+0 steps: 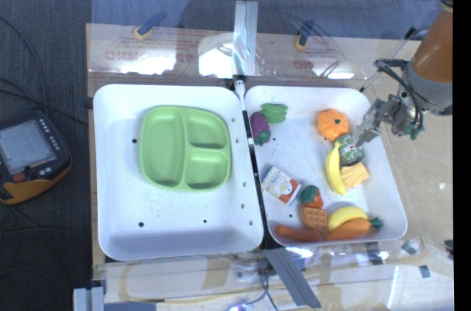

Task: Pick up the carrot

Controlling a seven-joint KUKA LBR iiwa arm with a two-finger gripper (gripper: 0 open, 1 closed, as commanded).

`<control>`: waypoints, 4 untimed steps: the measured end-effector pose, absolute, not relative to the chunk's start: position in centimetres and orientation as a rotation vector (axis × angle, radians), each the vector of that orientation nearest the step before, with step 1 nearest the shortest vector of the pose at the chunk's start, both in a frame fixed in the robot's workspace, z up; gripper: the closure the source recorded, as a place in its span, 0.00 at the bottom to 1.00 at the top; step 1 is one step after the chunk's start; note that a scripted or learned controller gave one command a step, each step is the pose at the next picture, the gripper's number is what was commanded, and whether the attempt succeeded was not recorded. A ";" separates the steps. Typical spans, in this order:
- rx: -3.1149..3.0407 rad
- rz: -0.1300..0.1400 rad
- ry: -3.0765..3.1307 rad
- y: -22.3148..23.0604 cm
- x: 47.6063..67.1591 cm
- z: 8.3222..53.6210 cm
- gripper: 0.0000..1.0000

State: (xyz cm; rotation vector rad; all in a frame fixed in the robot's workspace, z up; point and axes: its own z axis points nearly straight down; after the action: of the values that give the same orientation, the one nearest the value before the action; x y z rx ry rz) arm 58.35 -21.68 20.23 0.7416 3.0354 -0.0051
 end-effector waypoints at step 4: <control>0.827 -0.009 3.014 -16.2 66.3 10.2 1.00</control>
State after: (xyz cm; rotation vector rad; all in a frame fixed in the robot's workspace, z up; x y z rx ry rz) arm 66.33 -16.17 10.20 0.8269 3.0144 -0.0090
